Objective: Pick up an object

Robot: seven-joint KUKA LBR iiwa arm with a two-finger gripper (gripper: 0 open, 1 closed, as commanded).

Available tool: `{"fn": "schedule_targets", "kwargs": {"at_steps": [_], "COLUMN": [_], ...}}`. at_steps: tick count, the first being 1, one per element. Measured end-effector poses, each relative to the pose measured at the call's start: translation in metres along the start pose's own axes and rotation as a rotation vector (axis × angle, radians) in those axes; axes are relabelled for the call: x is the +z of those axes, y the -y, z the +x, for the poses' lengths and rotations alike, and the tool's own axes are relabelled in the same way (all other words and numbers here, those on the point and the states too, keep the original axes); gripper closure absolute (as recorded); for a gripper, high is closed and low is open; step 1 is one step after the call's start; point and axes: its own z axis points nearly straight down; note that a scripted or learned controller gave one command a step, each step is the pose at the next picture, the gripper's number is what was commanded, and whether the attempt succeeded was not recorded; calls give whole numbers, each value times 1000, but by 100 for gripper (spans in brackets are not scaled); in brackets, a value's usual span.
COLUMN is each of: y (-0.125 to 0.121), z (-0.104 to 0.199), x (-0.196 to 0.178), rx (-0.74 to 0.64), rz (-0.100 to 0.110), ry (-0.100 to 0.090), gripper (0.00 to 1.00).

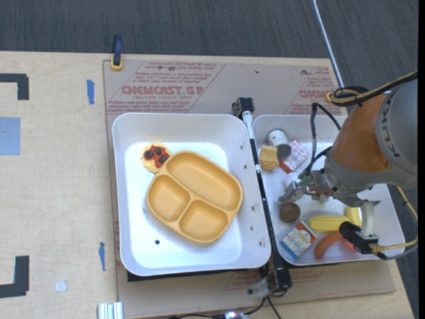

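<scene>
Gripper (297,193) hangs low over the right bin (392,208) beside the centre divider; whether it is spread or pressed together cannot be told from this view. Nearest in that bin lie a small carton (297,240), a sausage (325,244) and a corn cob (327,224), then a brown round piece (289,212) just below the gripper. All are judged light, rigid toys; the corn cob, grasped across its middle, offers the surest hold, while farther off a cheese block (268,157) and a white cylinder (276,137) sit near the far wall.

Grey rounded arm (405,121), broad orange band (358,141) above wrist, black and yellow cables (345,97), metallic pincer (295,193)
</scene>
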Motion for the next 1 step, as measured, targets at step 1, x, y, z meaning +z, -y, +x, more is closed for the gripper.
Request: {"fn": "schedule_targets", "kwargs": {"at_steps": [1], "y": [11], "z": [3], "x": [0], "rx": [0], "rz": [-2], "ry": [1], "gripper": [0]}}
